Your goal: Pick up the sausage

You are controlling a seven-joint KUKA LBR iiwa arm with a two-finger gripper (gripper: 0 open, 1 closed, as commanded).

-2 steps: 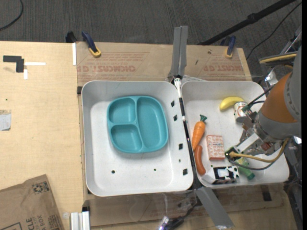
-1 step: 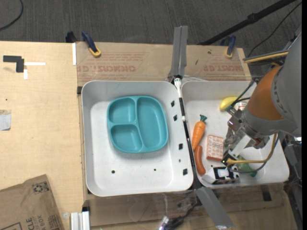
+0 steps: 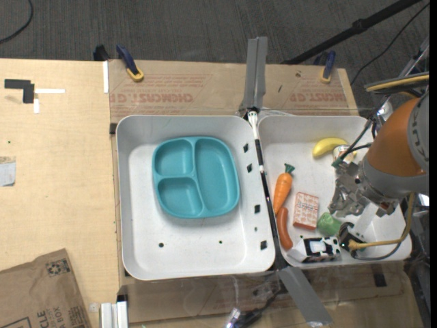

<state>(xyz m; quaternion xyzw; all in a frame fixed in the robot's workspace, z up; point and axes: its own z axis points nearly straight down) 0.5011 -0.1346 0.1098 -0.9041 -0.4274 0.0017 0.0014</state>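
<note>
Red sausage is lying along the right bin's left wall, just below the carrot; the gripper (grip state: cannot tell) is hovering well right, needing leftward travel.

The plate looks like smooth matt plastic; the bins are glossy white plastic; the surface is pale wood.
</note>
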